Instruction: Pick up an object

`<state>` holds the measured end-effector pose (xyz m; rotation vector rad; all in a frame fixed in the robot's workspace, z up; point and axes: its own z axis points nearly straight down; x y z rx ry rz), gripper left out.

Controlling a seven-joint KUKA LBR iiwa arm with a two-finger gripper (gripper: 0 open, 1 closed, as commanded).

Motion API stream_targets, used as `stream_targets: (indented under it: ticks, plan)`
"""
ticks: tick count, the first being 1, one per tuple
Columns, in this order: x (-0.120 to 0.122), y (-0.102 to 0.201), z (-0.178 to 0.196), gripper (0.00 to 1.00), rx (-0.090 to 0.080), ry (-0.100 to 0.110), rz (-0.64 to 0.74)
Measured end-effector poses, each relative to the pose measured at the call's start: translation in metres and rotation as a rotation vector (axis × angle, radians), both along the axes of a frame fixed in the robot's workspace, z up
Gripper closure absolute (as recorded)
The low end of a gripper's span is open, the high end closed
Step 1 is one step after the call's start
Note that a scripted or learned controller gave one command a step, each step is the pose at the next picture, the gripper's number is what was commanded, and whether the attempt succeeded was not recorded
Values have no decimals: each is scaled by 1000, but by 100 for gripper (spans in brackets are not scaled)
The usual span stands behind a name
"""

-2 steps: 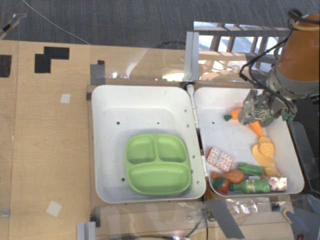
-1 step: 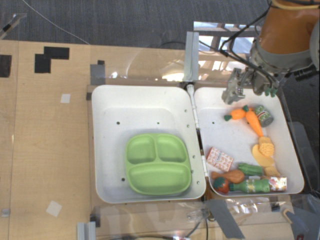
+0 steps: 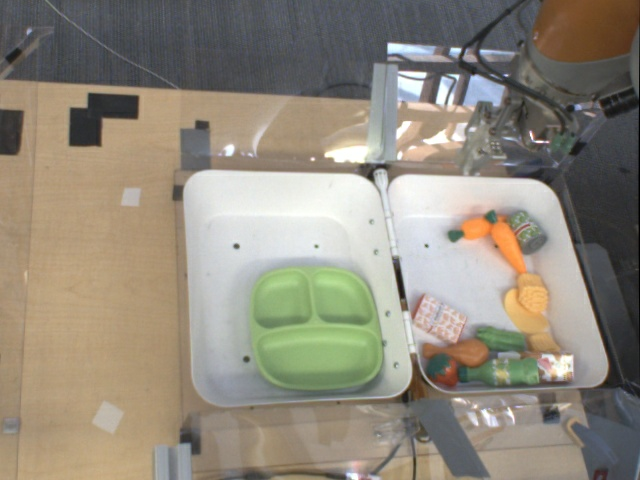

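Camera view, looking down on the bench at a slant. Two white bins side by side: left bin with just a green divided plate lying flat toward its near side, three compartments facing up. Right bin packed with toy food, mostly along the right and near edges. Up near the far right corner, a small orange carrot next to a longer carrot lying at an angle, and touching that, a little dark can tipped on its side. Further down the right wall, a yellow ridged piece, looks like chips or a shell, hard to say. Along the near wall, a red-and-white patterned packet lying flat, a brown drumstick-looking thing with something red tucked just beside it, a green item, and a bottle lying on its side right against the near rim.

Arm coming in from the top right, orange band up at the corner. Hand hanging above the far rim of the right bin, well apart from all the toys, nothing visibly in it. Can't tell how far open it is, too much metal and cable clutter around there. Nothing lifted yet, everything flat in the bins.
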<state>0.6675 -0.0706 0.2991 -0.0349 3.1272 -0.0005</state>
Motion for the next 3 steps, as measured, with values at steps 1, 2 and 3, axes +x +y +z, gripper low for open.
stream_targets:
  ticks: [1, 2, 3]
  plan:
    - [3, -12, -28, 100, -2, 3, 175]
    - [5, -11, -12, 100, -2, -10, 176]
    - [3, -8, -11, 100, -3, 2, 299]
